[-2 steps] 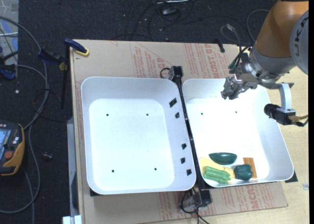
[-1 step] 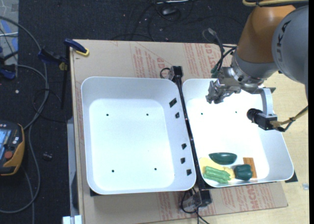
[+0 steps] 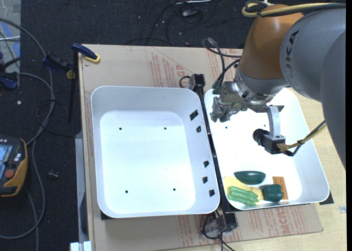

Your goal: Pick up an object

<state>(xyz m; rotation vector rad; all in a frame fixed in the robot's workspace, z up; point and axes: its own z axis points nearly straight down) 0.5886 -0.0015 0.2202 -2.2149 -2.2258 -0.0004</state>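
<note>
My gripper (image 3: 223,108) hangs over the far left corner of the right bin (image 3: 308,134), close to the divider between the bins. Several small objects lie at that bin's near edge: a dark green oval piece (image 3: 249,177), a light green ridged piece (image 3: 242,195), a teal block (image 3: 272,192) and a small orange-brown piece (image 3: 279,181). They are well apart from the gripper, toward the front. I see nothing held under the gripper. The orange wrist band (image 3: 269,41) and the grey arm cover the bin's far right part.
The left bin (image 3: 99,134) sits beside the right one, with black clips along the shared wall (image 3: 208,151). A black fitting with a cable (image 3: 268,140) hangs from the wrist over the right bin. Cables and a blue-yellow clamp (image 3: 82,53) lie beyond the bench.
</note>
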